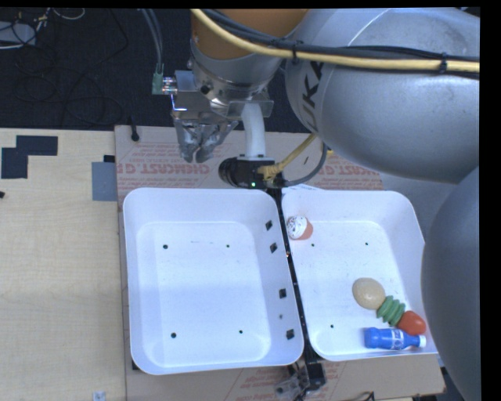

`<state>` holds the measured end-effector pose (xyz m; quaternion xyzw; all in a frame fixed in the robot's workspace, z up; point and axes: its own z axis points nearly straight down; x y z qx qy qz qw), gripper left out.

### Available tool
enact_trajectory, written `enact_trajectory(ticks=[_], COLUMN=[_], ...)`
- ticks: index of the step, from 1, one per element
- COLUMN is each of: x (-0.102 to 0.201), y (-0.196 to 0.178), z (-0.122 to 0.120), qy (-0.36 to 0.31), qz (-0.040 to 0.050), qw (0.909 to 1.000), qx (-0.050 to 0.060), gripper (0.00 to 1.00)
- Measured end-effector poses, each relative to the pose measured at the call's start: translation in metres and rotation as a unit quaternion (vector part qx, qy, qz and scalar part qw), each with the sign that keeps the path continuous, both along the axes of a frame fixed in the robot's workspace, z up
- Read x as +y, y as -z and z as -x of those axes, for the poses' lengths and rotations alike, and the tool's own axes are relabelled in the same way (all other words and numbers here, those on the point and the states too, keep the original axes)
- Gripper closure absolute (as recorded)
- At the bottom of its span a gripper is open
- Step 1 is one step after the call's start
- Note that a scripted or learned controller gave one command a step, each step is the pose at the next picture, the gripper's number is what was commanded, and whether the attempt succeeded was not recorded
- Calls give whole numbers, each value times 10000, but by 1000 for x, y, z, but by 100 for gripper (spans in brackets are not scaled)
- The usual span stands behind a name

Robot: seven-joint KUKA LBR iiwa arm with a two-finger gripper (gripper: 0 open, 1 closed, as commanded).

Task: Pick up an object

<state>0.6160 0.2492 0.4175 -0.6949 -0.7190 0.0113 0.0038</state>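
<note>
looks like a robotics lab or test cell, not anyone's home or kitchen. big grey industrial arm [391,86] with an orange band and a yellow cable running along it, hanging over a light wooden bench [55,290]. two shallow white bins [141,205] sit side by side on a sheet of printed cardboard [156,168], with a few small toy-like items in the right bin, the kind of stuff used for grasp trials. loose black cables [47,19] trail over the dark floor behind the bench, and dark square marks [31,153] sit on the bench top. very much a research setup.
</note>
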Motion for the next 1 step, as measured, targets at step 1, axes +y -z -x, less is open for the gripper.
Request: enact_trajectory(ticks=[1], x=[1], y=[-9], z=[0], qy=[-28], qz=[8], qw=[10000], qx=[17], gripper=[100])
